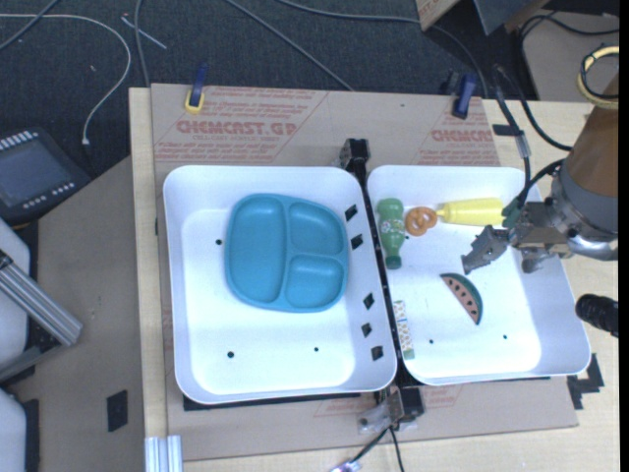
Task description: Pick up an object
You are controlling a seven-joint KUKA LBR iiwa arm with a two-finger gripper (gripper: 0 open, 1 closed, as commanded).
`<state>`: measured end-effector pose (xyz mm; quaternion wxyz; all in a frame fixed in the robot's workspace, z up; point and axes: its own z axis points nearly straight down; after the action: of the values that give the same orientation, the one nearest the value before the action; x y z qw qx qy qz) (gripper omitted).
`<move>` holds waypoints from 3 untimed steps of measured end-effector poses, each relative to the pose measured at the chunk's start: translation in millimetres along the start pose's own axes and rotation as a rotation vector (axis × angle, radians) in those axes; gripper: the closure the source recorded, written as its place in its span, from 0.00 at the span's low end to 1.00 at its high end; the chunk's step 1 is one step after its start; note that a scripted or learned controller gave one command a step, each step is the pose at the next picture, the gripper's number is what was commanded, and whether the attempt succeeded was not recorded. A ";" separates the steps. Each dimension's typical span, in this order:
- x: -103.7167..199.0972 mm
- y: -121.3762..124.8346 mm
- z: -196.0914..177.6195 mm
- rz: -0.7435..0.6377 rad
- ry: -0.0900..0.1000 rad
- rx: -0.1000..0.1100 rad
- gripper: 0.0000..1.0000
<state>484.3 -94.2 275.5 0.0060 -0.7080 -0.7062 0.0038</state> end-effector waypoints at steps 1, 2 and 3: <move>0.2 1.9 -5.5 -0.003 -0.002 -0.012 0.00; -9.9 3.7 45.5 -0.001 -0.001 -0.007 0.00; -1.9 -3.0 96.4 -0.002 0.000 -0.007 0.00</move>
<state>480.0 -95.8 179.2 0.0036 -0.7072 -0.7070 0.0015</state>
